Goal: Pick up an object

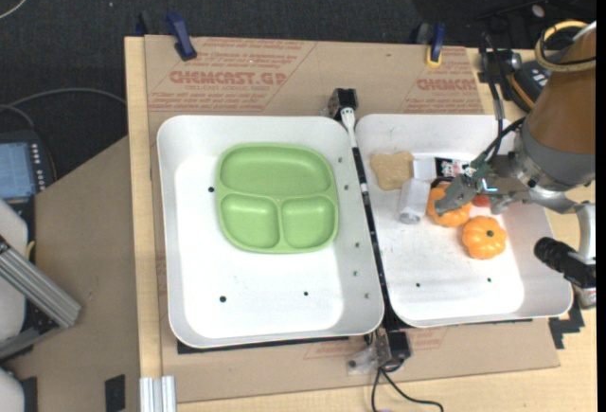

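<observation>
Pumpkin (484,238) upright, stem up, round; jaws beside.

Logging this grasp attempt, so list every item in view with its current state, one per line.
Green divided plate: flat in the left bin, compartments bare.
Orange pumpkin: upright in the right bin, untouched.
Orange object: right under the pincer; grip unclear.
Tan piece: lying flat.
Grey cylinder: lying on its side.
</observation>
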`<state>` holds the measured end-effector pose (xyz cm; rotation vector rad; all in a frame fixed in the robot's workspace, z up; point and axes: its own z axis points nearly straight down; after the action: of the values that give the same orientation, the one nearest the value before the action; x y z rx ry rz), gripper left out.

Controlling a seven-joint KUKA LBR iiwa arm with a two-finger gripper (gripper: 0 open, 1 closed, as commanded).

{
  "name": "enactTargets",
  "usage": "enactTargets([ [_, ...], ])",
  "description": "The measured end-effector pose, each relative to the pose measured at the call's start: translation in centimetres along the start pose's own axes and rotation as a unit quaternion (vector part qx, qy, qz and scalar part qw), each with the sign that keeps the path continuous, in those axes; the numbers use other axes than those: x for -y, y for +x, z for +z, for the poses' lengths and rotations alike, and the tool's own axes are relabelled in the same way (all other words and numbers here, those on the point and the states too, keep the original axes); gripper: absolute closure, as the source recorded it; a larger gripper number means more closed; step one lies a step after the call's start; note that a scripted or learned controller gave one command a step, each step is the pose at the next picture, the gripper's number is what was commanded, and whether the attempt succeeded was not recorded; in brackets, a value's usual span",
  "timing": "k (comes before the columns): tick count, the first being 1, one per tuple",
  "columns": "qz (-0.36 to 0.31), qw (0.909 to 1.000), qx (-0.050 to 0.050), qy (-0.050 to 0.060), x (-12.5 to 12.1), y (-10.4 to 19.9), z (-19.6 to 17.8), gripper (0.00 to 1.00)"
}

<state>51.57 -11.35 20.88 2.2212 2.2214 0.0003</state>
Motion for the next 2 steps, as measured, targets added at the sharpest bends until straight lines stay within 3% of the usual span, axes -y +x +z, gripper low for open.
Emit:
enactTargets([
  [1, 0.001, 1.0, 0.001, 0.002, -5.3, -3.9, 13.1, 0.0],
  [2, 0.001, 1.0, 0.001, -0.001, -5.3, -3.7, 11.4, 1.0],
])
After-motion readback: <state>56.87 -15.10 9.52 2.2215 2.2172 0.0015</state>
